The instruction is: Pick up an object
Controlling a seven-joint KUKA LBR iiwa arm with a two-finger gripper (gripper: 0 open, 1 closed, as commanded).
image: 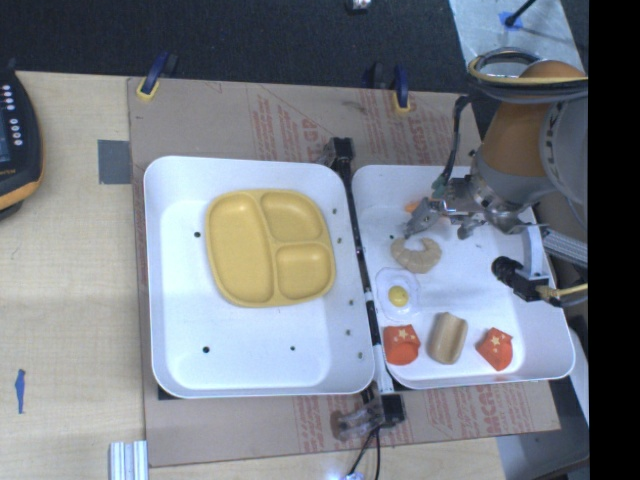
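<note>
arm (530, 128): cut off at right edge | black device (15, 138): cut by left edge | pincer (440, 218): fingers indistinct

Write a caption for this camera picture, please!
Robot gripper hovers over toy food in the right bin; yellow divided plate sits left.

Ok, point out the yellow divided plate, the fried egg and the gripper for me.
yellow divided plate (268, 245), camera view, centre ridge where compartments meet.
fried egg (398, 295), camera view, on the yolk.
gripper (437, 218), camera view, midway between the fingertips.
</note>
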